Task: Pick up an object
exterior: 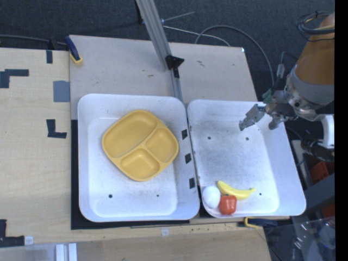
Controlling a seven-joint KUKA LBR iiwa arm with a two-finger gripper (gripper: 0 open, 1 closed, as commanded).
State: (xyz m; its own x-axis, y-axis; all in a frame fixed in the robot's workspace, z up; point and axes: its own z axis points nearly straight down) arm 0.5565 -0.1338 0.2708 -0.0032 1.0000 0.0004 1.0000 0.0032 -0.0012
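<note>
A yellow tray (140, 144) lies in the left bin (87, 145). Egg (211, 196), red pepper (228, 204) and banana (235, 190) crowd the right bin's (272, 162) near corner. They look light, likely plastic; the banana's middle looks easiest to grip. The claw (261, 118) hovers spread, empty, well apart.

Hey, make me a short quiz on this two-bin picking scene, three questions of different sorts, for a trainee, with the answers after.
1. True or false: the yellow divided plate lies in the right bin.
2. Which item lies between the white ball and the banana? A) red object B) blue clamp C) plate
3. Fill in: the hand hovers over the right bin's ___ edge, far from the items.

Key: 1 false, it lies in the left bin. 2 A, the red object. 3 upper.
</note>
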